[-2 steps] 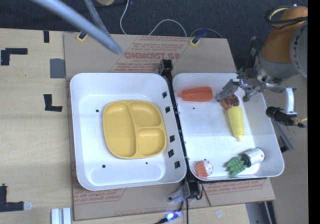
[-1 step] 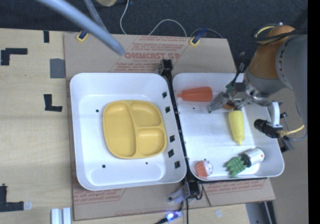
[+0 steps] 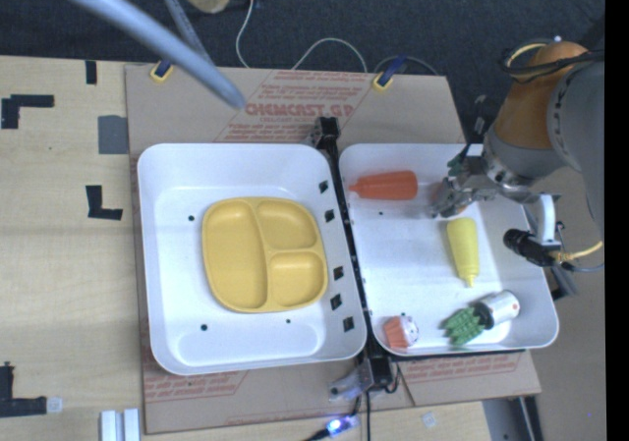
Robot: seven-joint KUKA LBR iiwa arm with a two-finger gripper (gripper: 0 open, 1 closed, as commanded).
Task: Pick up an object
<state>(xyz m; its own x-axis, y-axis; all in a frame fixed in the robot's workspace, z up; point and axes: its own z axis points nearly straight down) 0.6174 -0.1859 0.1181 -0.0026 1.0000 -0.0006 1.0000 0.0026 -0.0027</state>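
The tool sits low in the right-hand white bin, between the orange plastic carrot and the yellow squeeze bottle. Whether it grips anything I cannot tell. Nothing looks lifted, so the pick seems not yet done.

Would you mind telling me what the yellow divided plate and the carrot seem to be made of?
The yellow divided plate looks like moulded plastic, matte, with soft rounded ridges between its compartments. The carrot seems a plastic toy: uniformly orange and smooth, though its finish is hard to judge.
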